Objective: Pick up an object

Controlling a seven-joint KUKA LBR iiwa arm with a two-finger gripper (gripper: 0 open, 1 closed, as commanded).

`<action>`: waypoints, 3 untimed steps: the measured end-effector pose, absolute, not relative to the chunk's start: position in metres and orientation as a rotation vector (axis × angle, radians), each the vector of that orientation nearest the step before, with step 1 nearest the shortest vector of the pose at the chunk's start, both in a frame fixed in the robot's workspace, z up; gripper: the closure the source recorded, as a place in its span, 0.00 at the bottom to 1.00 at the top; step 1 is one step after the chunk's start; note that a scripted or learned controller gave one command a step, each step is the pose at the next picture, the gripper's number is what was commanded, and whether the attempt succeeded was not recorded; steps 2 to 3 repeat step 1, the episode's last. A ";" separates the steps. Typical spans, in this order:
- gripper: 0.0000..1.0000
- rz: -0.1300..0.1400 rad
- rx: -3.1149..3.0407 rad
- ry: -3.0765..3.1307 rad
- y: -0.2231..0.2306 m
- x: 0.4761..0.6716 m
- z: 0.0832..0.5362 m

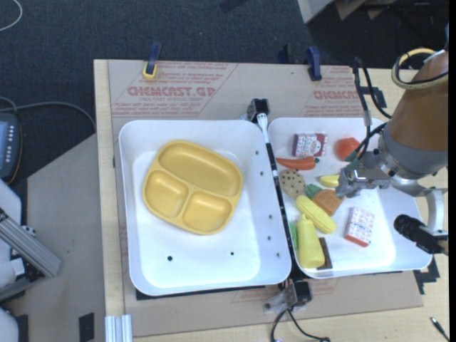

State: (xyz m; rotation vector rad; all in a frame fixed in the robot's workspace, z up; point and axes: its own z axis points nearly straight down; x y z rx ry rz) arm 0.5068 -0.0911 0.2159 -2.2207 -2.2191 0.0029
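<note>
Camera view is giving you two white bins: the left bin (135, 212) is holding a yellow divided plate (191, 187), the right bin (385, 251) toy food. The gripper (354, 179) is hanging beside the banana (328, 181) and bread (328, 201); you cannot tell its grip.

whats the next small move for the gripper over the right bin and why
Probably a short descent straight down. The gripper hangs over the clutter in the right bin, about above the orange-brown toy and beside the small yellow piece, and nothing shows between its fingers. Going lower there seems the likeliest way to get something to close on.
</note>
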 end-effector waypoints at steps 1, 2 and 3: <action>1.00 -0.002 -2.223 -2.224 -0.093 0.509 0.231; 1.00 -0.002 -2.223 -2.224 -0.093 0.509 0.231; 1.00 -0.002 -2.223 -2.224 -0.093 0.509 0.231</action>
